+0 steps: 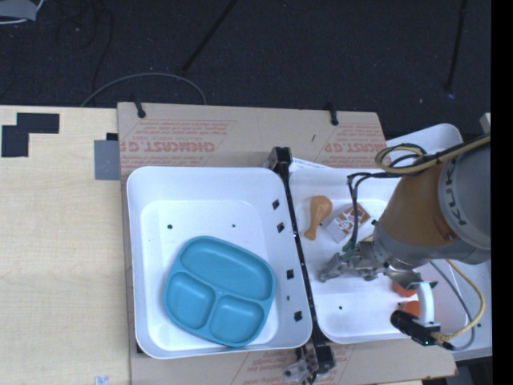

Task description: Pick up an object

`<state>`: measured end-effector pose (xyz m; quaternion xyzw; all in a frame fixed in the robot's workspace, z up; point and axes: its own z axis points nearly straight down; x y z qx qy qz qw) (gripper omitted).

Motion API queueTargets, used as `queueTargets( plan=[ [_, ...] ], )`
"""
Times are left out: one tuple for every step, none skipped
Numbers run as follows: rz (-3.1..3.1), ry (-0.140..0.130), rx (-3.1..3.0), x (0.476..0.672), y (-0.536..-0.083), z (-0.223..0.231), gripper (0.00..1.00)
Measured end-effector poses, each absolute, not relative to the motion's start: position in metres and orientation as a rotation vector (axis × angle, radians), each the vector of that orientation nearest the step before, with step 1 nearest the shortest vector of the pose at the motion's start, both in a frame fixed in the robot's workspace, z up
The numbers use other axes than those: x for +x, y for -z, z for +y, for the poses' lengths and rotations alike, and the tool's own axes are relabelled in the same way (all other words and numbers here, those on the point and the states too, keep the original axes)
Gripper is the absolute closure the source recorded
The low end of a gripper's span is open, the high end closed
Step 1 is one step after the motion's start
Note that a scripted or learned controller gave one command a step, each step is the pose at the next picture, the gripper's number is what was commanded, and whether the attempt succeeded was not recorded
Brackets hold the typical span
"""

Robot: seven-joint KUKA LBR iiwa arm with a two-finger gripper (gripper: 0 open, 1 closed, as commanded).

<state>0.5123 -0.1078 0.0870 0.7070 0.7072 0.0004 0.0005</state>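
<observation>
Two shallow white bins sit side by side on the worktop [56, 239], over a sheet of brown cardboard [240, 135] with red print. The left bin [144, 191], at centre frame, holds a blue divided tray [218, 289] with three compartments, lying flat toward the bin's lower part and slightly turned.

The right bin [353, 327] is largely covered by the arm [433, 207], which enters from the right edge of the frame with its orange band over the bin's right half. The tool [330, 269] hangs low over the middle of that bin, pointing toward the left of the frame; its metal tips are small and blurred, and whether they are spread or pressed together cannot be told, nor does anything show between them.

Just above and left of the tool lies a tan, drumstick-shaped object [318, 214] near the bin's upper left, close to the divider between the bins. Beside it, to the right, is a small brown and white packet [349, 220], partly hidden under cables [365, 183] and the arm. Toward the lower right, an orange-red thing [409, 289] peeps out from beneath the arm, too covered to identify. A white and black fitting [423, 315] with yellow wire hangs at the bin's lower right corner.

The upper part of the frame is dark floor [280, 38] with loose cables.
</observation>
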Motion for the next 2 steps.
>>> queueTargets(
  plan=[
    [2.217, 0.001, 2.23, 0.511, -0.098, -0.109, 1.0],
    [2.222, -0.001, 2.22, 0.51, -0.161, -0.109, 1.0]
  ],
)
